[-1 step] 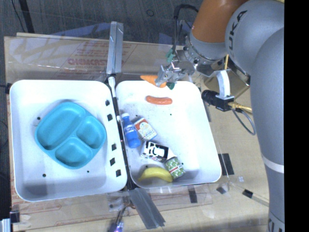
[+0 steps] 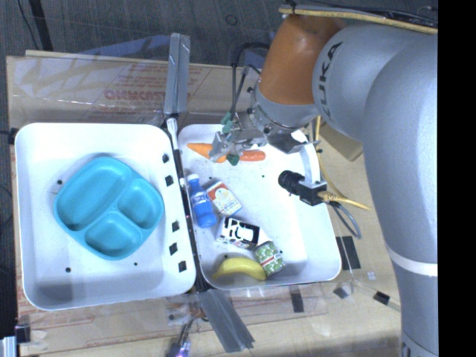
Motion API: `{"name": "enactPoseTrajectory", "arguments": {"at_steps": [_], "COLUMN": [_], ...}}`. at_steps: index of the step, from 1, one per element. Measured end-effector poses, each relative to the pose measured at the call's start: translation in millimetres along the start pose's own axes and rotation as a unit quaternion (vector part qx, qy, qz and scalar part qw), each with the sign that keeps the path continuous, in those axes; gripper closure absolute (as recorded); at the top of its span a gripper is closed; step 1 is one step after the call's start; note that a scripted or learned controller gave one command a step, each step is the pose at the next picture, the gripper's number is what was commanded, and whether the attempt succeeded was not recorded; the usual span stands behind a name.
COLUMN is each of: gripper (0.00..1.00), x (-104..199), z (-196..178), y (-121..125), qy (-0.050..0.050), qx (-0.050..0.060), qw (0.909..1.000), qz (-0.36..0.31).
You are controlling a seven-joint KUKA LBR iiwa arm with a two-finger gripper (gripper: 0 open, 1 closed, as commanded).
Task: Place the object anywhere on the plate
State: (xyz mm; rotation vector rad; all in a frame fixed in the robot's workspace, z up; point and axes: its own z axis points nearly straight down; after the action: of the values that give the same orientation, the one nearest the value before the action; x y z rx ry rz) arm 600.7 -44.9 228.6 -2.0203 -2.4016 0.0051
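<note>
Two fingers point(image 2: 225, 146) low over orange carrot point(image 2: 199, 150), spread unclear, blue plate point(image 2: 109, 206) in left bin point(image 2: 44, 143)

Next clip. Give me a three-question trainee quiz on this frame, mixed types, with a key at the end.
1. True or false: the blue plate sits in the left bin.
2. Which item lies nearest the hand? A) banana B) carrot C) blue bottle
3. Fill in: the banana lies in the ____ bin.

Key: 1 true; 2 B; 3 right.
</note>
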Motion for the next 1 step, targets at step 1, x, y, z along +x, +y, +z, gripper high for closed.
{"name": "enactPoseTrajectory", "arguments": {"at_steps": [1], "gripper": [1.0], "x": [70.1], "z": [24.8], "y": [-6.8], "qy": [0.0], "qx": [-0.001], "qw": [0.995], "qz": [-0.099]}}
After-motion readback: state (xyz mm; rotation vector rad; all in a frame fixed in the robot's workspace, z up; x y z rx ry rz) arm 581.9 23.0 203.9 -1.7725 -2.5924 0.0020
